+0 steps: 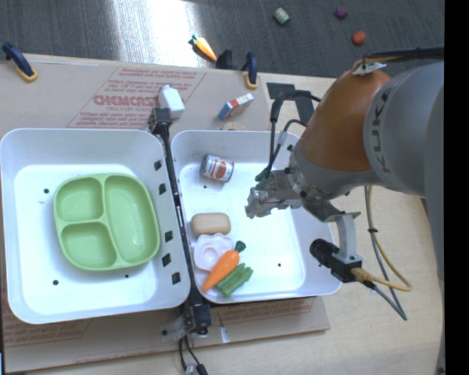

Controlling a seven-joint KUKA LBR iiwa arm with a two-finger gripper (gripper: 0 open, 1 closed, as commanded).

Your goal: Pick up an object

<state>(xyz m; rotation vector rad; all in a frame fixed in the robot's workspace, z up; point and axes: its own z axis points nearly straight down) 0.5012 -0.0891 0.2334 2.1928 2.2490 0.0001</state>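
The right bin [293,276] holds a small tin can [216,168] lying on its side near the back, a tan bread roll [210,223], a white and pink piece [211,250] and an orange carrot with green leaves [225,270] at the front left. My gripper [259,201] hangs over the middle of this bin, to the right of the roll and below the can. Nothing shows between its fingers. The grey and orange wrist covers the bin's right side.
The left bin [23,287] carries a green divided plate [106,220]. A small box [236,105] lies on the cardboard behind the bins. Clamps [250,69] grip the board's back edge. Cables [383,264] trail off to the right.
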